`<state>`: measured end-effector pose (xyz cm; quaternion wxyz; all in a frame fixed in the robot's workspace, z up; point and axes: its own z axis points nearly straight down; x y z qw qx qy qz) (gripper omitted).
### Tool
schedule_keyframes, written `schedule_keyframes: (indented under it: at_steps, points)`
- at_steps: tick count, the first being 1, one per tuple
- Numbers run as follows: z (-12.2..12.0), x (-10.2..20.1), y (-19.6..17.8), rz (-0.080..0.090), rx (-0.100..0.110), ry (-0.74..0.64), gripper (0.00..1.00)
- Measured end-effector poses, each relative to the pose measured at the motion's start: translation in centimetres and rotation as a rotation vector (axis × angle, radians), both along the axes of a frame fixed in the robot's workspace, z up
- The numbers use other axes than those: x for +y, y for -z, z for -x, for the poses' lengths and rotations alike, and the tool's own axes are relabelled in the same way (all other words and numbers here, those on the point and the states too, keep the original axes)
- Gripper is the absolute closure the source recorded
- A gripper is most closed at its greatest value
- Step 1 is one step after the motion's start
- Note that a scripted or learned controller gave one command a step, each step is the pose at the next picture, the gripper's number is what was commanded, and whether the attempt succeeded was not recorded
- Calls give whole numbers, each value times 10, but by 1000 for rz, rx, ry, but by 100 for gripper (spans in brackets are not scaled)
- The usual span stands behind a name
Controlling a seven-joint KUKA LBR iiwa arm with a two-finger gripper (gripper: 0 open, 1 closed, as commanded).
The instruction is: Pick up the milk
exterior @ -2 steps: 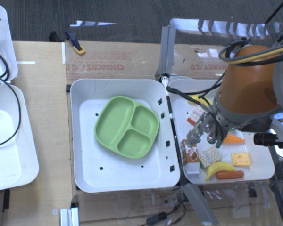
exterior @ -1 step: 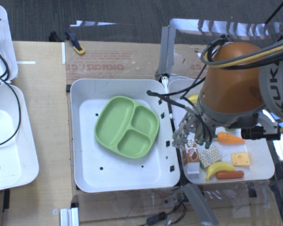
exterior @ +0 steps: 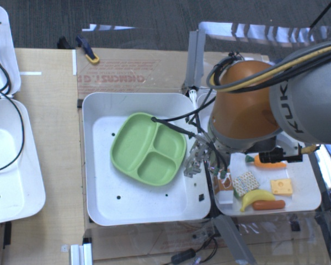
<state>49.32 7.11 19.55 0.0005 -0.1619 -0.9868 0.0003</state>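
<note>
Left bin holds a green divided plate; gripper hangs at that bin's right wall, just beside the plate; open or closed, cannot tell; right bin has banana, cheese, carrot, sausage; milk not identifiable, likely hidden under the arm; risk: closing blind, snagging the wall or wrong food.

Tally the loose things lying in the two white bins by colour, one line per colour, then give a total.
Green: 1, divided plate
Yellow: 2, banana, cheese wedge
Orange: 2, carrot, sausage
Total: 5
</note>
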Motion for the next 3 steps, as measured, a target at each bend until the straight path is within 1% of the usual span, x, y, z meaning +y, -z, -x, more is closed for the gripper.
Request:
schedule_keyframes:
  at_steps: [1, 3]
  points:
    - [15, -36, -30, 0, -3, -118, 100]
    - [12, -37, -48, -1, -7, -111, 100]
